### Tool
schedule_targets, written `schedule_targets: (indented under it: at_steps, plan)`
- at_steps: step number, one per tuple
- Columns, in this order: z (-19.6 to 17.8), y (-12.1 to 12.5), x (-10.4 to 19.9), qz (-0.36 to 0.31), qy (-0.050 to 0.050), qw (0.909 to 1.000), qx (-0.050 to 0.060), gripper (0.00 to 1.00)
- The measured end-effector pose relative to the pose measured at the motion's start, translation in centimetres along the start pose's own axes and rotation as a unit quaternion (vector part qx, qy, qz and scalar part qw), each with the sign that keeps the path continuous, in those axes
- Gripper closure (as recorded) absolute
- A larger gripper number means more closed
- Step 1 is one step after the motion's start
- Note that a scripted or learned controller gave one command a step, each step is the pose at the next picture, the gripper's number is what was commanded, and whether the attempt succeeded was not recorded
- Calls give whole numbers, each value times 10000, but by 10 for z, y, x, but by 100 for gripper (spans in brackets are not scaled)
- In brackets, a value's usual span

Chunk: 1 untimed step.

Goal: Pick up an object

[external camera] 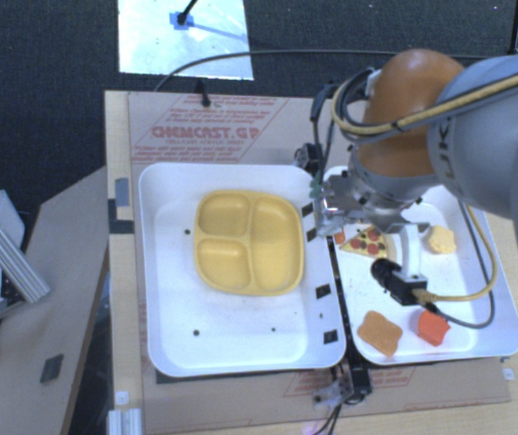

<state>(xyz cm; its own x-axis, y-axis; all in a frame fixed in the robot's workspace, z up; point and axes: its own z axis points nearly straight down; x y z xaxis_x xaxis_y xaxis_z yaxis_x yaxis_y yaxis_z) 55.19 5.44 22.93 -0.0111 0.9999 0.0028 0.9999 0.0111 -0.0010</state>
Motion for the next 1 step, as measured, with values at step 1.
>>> schedule_targets:
  at_steps: [1]
  plan:
    - [-7,-21,47,4,-3,10000,-1,100]
